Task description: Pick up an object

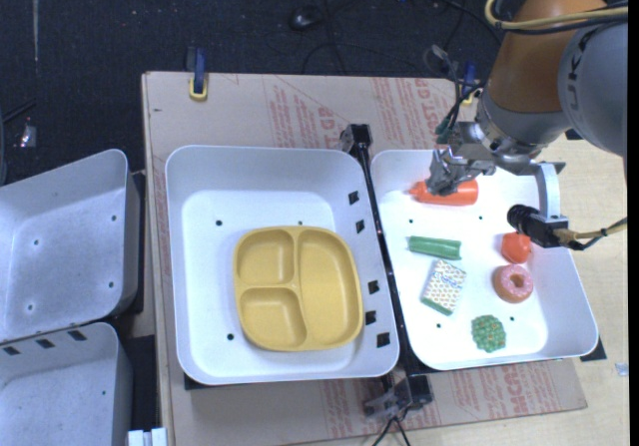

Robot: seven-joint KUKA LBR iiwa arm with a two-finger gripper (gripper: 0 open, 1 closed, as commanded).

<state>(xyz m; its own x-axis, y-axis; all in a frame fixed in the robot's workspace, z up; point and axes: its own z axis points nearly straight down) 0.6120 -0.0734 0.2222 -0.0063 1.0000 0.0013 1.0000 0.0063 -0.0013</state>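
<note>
Over the right bin (559,334), pincer (451,178) grasps a smooth orange carrot (449,194).

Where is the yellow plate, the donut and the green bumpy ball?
yellow plate (298,287): camera view, on the ridge between its compartments.
donut (513,283): camera view, on its pink-frosted ring.
green bumpy ball (488,332): camera view, on the middle of its bumpy top.

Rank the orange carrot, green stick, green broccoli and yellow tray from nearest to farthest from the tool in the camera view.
1. Orange carrot, directly under the tool, right bin's far side.
2. Green stick, mid right bin.
3. Green broccoli, right bin's near edge.
4. Yellow tray, left bin.
</note>
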